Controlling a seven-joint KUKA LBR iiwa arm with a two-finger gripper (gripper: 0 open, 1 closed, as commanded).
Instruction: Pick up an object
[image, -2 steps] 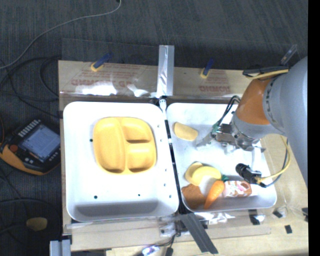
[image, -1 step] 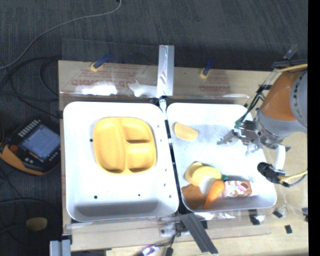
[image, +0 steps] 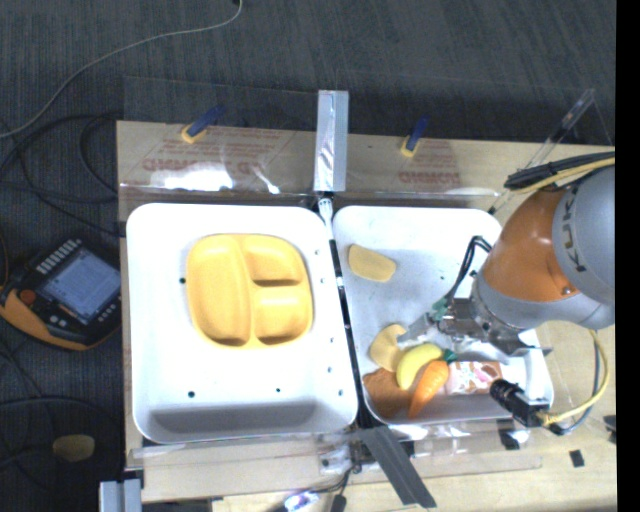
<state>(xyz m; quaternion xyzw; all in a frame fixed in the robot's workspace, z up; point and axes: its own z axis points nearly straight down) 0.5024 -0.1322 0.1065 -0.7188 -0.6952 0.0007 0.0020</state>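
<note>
Two white bins sit side by side on the bench; the left bin (image: 150, 330) holds a yellow divided tray (image: 248, 288), lying flat near its middle, with one long compartment on its left and two smaller ones on its right; the right bin (image: 425, 225) holds a cluster of small items in its near half and one item apart from them; that lone item, a pale yellow slice (image: 371, 263), lies near the bin's upper left corner, well clear of the rest.

The arm (image: 545, 265) reaches in from the right, its orange band over the right bin's right side; the gripper (image: 452, 322) hangs low over the cluster, just above and right of a yellow-green fruit (image: 417, 360); whether it is open, closed or gripping anything I cannot tell, since the wrist body and the clutter hide that part.

The cluster lies tight together at the bin's near left; a tan round piece (image: 386, 347) touches the yellow-green fruit on its left; an orange carrot (image: 428, 387) lies tilted just below the fruit, touching it; a brown piece (image: 385, 390) sits against the carrot's left, close to the bin's near wall; a pink and white packet (image: 472, 377) lies to the carrot's right, under the arm's wrist.

Outside the bins, a handheld pendant (image: 62, 292) with a dark screen rests on the floor at the left; two blue-and-yellow clips (image: 201, 124) sit on the bench's far edge.
</note>
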